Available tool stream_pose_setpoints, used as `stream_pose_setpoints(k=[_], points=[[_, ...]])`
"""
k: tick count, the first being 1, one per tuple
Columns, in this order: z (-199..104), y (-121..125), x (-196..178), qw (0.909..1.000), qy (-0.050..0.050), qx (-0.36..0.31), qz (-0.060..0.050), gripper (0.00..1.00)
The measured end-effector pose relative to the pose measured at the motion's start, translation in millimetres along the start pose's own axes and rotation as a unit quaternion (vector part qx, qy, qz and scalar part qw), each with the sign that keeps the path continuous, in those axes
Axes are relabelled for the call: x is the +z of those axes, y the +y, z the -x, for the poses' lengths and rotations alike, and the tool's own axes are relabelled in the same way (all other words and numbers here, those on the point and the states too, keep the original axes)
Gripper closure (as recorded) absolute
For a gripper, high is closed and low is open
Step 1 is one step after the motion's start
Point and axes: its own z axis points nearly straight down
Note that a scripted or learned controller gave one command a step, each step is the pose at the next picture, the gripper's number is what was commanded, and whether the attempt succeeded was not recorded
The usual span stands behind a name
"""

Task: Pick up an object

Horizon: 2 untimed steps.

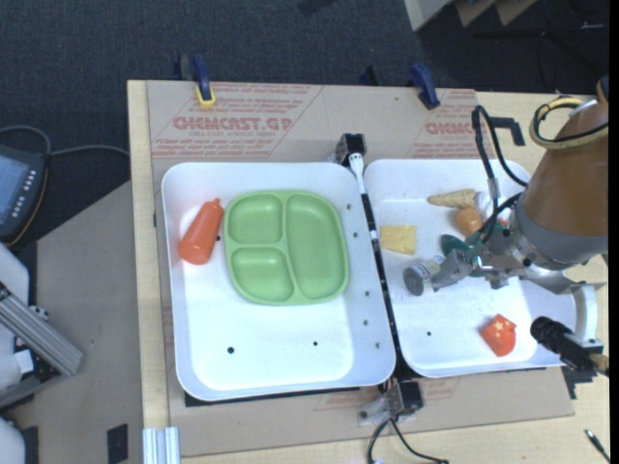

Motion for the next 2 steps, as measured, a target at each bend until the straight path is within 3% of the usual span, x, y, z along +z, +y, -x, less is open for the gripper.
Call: stream_pose_setpoints(k=[2], points=[[2.1,-10.6,109.9,1.0,0.0,0.001,0.001,0.0]])
